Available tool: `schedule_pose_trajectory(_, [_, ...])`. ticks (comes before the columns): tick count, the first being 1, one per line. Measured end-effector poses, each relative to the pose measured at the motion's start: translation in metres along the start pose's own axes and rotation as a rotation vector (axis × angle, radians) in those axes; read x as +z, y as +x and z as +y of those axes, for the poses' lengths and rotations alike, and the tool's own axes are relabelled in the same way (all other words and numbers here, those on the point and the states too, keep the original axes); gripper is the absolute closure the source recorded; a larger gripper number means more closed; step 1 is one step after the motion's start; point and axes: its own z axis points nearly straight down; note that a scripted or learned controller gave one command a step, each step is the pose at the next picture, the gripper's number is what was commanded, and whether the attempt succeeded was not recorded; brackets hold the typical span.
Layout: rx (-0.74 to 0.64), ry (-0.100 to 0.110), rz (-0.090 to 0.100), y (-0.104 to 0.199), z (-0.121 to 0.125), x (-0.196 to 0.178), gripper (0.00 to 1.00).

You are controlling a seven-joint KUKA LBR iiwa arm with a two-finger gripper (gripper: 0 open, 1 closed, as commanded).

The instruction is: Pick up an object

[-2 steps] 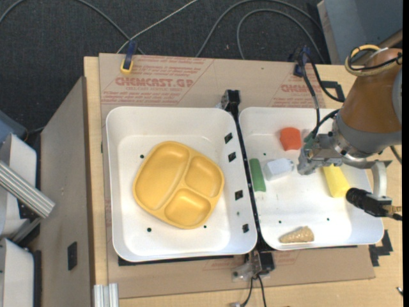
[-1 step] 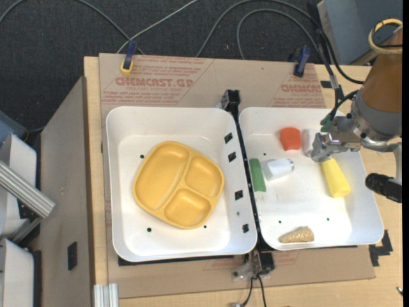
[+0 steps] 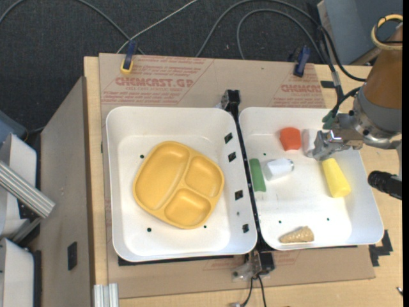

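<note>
A yellow divided tray [image 3: 178, 183] fills the left bin [image 3: 118, 190]. In the right bin [image 3: 364, 216], a green block [image 3: 257, 174] lies at nine o'clock beside a white piece [image 3: 279, 167] too blurred to identify, a tan object [image 3: 297, 235] at six. The gripper [image 3: 327, 143] hovers at one o'clock between the orange block [image 3: 290, 139] and yellow cylinder [image 3: 335, 177]; its opening cannot be made out.

"CHEMCAST GP" printed red, repeated, on brown board [image 3: 192, 75] under bins.
</note>
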Motion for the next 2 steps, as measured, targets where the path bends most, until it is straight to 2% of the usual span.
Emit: schedule_pose_trajectory(2, [-0.004, 0.006, 0.003, 0.102, 0.001, 0.028, 1.0])
